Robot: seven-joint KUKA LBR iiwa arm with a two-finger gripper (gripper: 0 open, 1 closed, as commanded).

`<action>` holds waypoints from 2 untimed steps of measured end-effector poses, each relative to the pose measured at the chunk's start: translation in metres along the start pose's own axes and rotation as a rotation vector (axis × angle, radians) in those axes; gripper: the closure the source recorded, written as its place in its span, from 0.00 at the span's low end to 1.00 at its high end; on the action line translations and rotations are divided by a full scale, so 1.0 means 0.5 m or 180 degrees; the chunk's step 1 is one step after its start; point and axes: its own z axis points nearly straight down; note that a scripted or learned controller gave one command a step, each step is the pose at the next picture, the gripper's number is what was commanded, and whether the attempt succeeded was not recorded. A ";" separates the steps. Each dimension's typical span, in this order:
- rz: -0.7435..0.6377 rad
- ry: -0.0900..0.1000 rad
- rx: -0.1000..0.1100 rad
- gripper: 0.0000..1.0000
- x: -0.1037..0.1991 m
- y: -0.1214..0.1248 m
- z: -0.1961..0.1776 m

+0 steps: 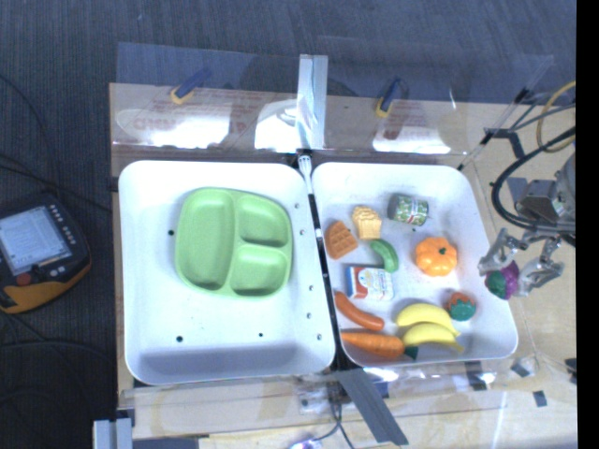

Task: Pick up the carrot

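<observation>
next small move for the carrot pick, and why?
Probably swing the hand left and toward the near edge, over the long orange toy carrot. The hand sits at the right bin's outer rim with a purple object at it, while the carrot lies at the bin's near wall beside the yellow bananas.

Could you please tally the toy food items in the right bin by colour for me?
Orange: 3, the carrot, pumpkin and waffle
Yellow: 2, the bananas and corn
Green: 2, the can and pickle
Red: 2, the sausage and tomato
White: 1, the carton
Total: 10
</observation>
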 end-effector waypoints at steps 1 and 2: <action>-0.0554 -0.0005 0.0012 1.00 0.009 0.011 -0.021; -0.1177 -0.0008 0.0013 1.00 0.018 0.022 -0.077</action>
